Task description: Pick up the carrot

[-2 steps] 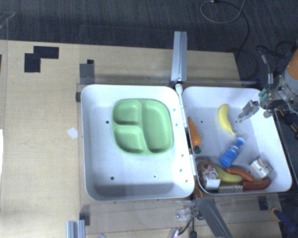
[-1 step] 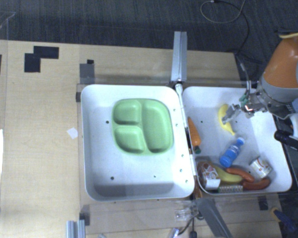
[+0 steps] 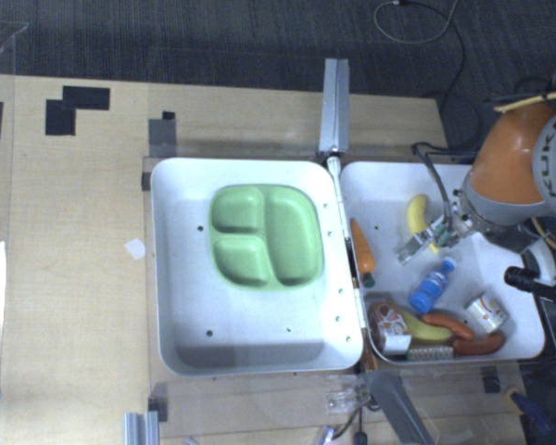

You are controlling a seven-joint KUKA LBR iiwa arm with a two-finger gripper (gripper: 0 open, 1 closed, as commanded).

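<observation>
Two bins were seen: left bin held a green tray; right bin was crowded. Arm was reached in from the right, gripper hung above the bin floor between banana and bottle, nothing between its fingers (gap state could not be told). Carrot lay against the right bin's left wall, near the gripper but apart. Risks judged: a finger could be blocked by the wall, the carrot could be rolled or pinched off-centre, the banana or bottle could be nudged on approach.
</observation>
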